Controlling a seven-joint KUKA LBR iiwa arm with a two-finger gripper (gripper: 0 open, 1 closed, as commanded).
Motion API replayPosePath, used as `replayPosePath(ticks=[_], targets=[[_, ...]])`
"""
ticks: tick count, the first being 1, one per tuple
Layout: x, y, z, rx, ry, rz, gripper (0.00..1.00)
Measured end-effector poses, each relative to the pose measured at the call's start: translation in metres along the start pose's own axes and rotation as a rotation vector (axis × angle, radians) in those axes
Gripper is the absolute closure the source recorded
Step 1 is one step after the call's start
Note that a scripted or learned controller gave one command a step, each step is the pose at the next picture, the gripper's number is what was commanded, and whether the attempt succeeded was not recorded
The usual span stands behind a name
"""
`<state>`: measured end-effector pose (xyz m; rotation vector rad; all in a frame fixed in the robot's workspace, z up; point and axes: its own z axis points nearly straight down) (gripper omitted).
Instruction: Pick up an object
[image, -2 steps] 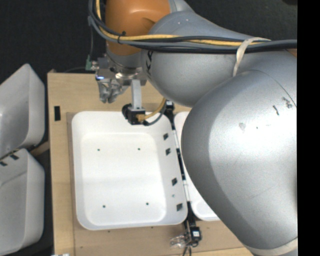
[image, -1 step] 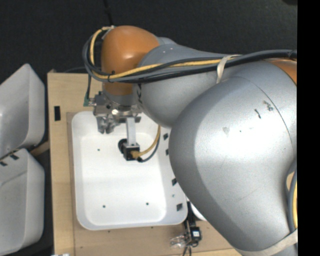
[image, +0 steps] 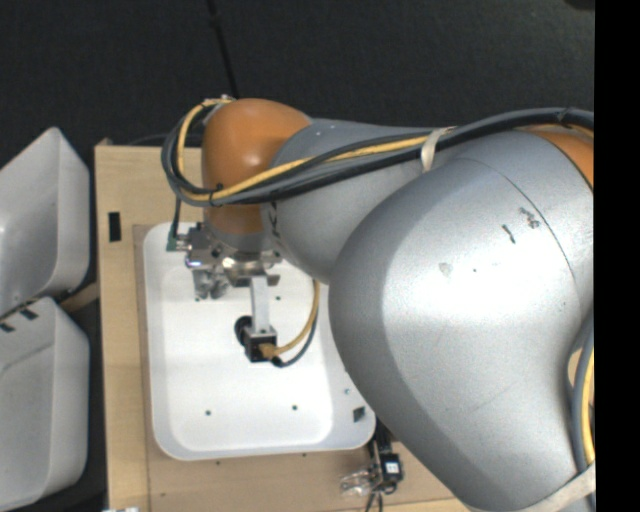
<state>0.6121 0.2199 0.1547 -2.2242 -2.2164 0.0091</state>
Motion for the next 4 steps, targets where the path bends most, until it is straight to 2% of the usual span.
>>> replayPosePath(ticks=[1, 2, 3, 4], targets=[[0.001, 0.038, -0.116, -0.017, 0.006, -0.007, 1.00], [0.001, 0.078, -0.191, -0.015, 0.006, -0.008, 1.00], [0.000, 0.076, -0.131, -0.001, 0.000, -0.006, 1.00], [0.000, 0.005, -0.033, 0.007, -0.001, -0.003, 1.00]])
